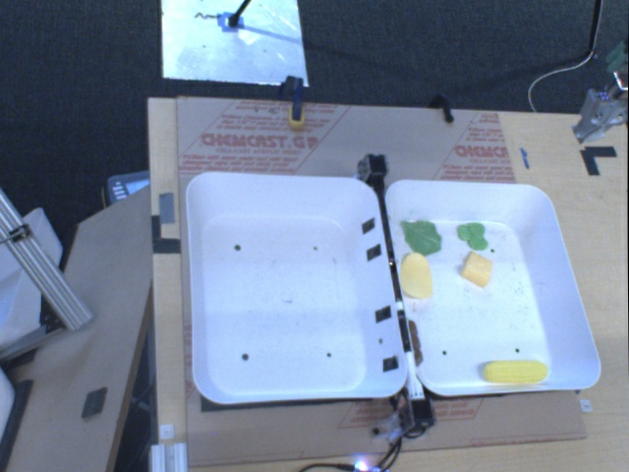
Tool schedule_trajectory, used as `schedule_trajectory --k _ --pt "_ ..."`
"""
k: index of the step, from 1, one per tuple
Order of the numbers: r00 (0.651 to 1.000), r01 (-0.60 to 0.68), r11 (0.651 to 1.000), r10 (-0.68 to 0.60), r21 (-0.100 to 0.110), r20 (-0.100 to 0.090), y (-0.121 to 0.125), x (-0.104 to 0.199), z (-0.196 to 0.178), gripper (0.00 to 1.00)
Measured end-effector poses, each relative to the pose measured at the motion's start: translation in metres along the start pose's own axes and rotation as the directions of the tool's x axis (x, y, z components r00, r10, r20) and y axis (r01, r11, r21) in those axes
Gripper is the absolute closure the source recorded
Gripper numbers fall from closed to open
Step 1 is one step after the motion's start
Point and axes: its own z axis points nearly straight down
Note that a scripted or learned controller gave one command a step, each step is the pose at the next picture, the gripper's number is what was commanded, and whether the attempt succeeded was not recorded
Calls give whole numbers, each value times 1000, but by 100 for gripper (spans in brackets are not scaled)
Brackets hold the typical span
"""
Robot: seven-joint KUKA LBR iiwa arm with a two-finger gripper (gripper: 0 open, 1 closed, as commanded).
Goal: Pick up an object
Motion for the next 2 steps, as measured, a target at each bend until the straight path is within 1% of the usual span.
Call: schedule_trajectory --k 1,2 --pt "1000 5 1000 -5 -26 9 15 1 -106 100" --pt "1000 3 1000 -3 -20 7 -2 1 -155 100"
